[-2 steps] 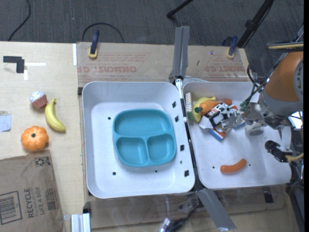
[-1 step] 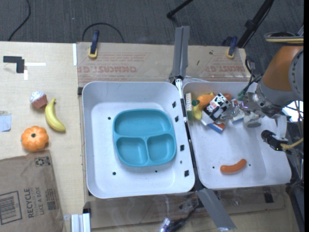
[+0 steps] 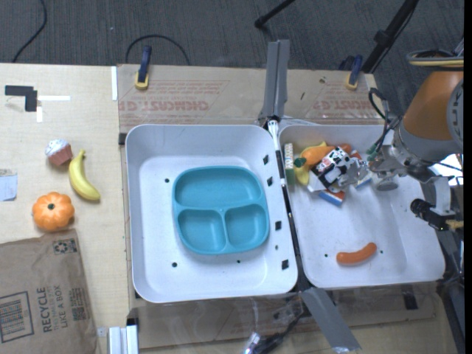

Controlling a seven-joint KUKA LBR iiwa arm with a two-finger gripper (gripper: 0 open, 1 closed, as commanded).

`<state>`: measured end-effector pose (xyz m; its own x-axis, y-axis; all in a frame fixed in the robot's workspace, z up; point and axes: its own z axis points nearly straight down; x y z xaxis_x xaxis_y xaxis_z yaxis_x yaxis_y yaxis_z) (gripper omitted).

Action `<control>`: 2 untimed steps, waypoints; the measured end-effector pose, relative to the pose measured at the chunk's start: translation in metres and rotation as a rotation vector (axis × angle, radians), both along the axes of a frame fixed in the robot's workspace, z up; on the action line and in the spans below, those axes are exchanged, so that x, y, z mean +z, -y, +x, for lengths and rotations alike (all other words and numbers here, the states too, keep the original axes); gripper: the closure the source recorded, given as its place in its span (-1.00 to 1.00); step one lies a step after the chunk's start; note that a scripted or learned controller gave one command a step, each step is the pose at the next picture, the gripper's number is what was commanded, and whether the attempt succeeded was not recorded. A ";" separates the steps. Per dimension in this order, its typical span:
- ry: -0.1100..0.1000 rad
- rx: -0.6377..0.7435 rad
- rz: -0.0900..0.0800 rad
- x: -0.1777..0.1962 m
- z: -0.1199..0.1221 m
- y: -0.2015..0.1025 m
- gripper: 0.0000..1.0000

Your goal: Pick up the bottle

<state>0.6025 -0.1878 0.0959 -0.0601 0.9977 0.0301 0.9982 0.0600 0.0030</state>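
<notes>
At the back of the right bin (image 3: 413, 268), the bottle (image 3: 289, 158) appears to be the small pale cylinder with a dark-printed label lying along the left wall, though it is too small to be sure. Just beside it crowd a green piece, an orange toy (image 3: 318, 152) and a black-and-white item (image 3: 333, 167), with a red-and-blue object (image 3: 332, 195) below. The gripper (image 3: 363, 172) sits at this cluster's right edge; whether its jaws are parted or closed cannot be told. The likely risk is a grasp landing on a neighbour, or the wall blocking one finger. A sausage (image 3: 357, 254) lies well apart; a blue tray (image 3: 221, 209) fills the left bin (image 3: 147, 227).
</notes>
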 end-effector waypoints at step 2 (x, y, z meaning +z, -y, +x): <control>-0.001 -0.021 -0.031 0.058 0.023 -0.053 -1.00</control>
<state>0.6258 -0.1343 0.1541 -0.0390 0.9992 -0.0005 0.9992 0.0390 0.0001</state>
